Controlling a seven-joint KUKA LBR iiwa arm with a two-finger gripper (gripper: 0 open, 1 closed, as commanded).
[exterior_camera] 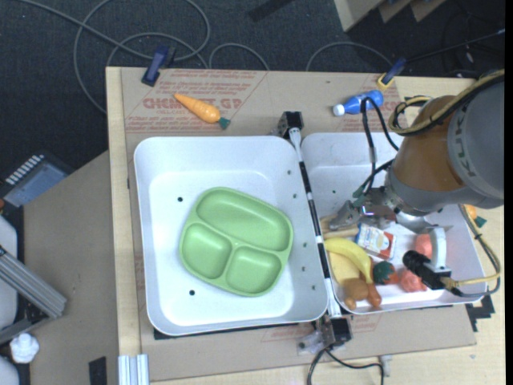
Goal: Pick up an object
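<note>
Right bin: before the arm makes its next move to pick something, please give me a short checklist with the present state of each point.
1. Objects to pick lie in the right bin: ok. A banana, a small white packet and red and orange pieces lie near its front.
2. Gripper is over the right bin: ok, above the banana and the packet.
3. Fingers open or shut: cannot tell, too small and dark.
4. An object is held: cannot tell; nothing is visibly between the fingers.
5. Target free from its neighbours: not ok, the objects are crowded together.
6. Left bin holds a green divided plate, apart from the arm: ok.
</note>
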